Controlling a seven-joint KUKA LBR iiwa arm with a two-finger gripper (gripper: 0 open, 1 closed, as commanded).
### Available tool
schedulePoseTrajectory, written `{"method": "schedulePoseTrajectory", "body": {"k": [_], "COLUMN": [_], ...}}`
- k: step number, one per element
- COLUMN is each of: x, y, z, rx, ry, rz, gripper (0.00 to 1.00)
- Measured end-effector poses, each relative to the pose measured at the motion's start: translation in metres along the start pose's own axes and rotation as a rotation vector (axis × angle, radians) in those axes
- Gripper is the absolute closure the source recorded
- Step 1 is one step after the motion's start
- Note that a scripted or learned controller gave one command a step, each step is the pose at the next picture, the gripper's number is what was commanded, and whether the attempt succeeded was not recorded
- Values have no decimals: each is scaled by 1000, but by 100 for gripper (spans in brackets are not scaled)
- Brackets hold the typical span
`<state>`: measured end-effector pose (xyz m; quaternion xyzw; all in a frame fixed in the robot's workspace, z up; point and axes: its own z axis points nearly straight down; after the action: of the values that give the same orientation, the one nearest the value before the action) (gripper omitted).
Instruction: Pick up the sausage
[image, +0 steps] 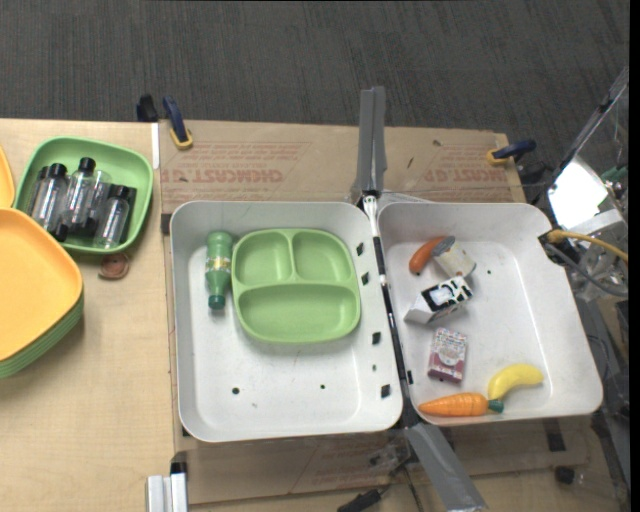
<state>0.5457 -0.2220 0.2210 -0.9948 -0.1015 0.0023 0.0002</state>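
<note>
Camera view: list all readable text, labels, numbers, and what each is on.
"CHEMCUT", printed in red and seen upside down, on the cardboard sheet behind the left bin; the smaller print around it is too blurred to read.
Pink packet in the right bin: printing too small to read.
Black and white box: markings unreadable.
Small bottles in the green tray: no legible labels.

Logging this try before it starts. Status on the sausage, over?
Sausage in right bin, far end, not picked up. Small white item touching its right side. Carrot and banana at near edge.
</note>
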Motion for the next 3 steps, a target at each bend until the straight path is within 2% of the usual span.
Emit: {"method": "schedulePoseTrajectory", "body": {"k": [1,2,3], "x": [75,75,25], "y": [12,12,3], "z": [131,123,129], "rx": [5,6,4], "ry": [-1,-5,2], "rz": [-3,-8,-127], "gripper": [100,100,100]}}
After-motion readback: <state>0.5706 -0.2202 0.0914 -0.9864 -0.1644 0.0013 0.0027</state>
